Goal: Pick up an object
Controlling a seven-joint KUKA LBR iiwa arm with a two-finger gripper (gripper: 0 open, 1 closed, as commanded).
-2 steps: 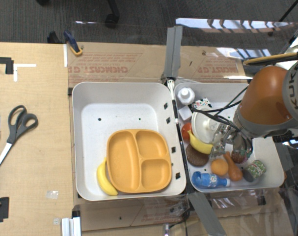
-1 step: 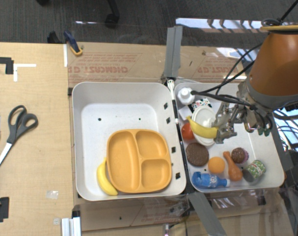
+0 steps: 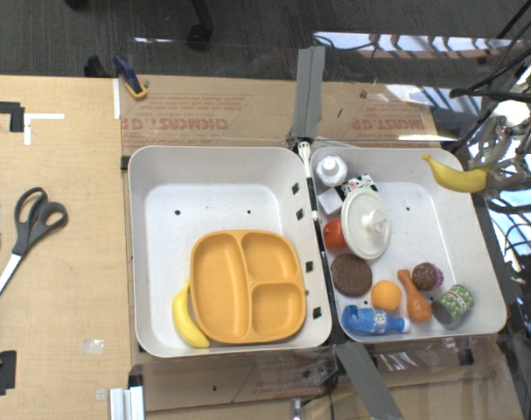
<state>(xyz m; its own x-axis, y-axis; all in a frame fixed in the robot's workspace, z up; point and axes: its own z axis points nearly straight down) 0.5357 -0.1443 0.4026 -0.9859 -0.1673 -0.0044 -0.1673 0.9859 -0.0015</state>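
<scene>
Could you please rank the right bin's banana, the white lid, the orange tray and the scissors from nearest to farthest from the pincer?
Pincer at the view's right edge.
1. Banana, beside it at the right bin's far corner.
2. White lid, mid right bin.
3. Orange tray, left bin.
4. Scissors, bench, far left.

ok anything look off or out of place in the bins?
One thing: a yellow banana rests on the right bin's far right rim rather than down inside it. In the left bin, a second yellow banana is wedged partly under the orange divided plastic tray. Nothing looks spilled or damaged.
</scene>
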